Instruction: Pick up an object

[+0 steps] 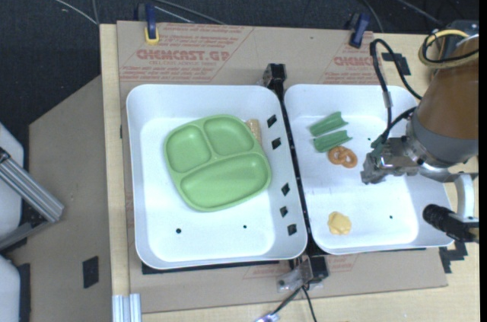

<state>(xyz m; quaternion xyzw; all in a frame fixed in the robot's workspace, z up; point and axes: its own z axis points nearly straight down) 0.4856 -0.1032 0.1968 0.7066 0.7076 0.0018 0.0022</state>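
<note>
In the right bin [396,233] lie a green piece [329,130] near the back, an orange pretzel-like ring [343,157] just in front of it, and a small yellow lump [339,222] near the front. My gripper [376,169] hangs over the right bin, right of the orange ring and a short way from it. Nothing shows between its fingers.
The left bin [152,221] holds a green divided plate [218,161] with a small tan piece [253,131] at its back right corner. A black divider with clips [285,161] runs between the bins. Cables [384,77] trail from the arm over the right bin's back.
</note>
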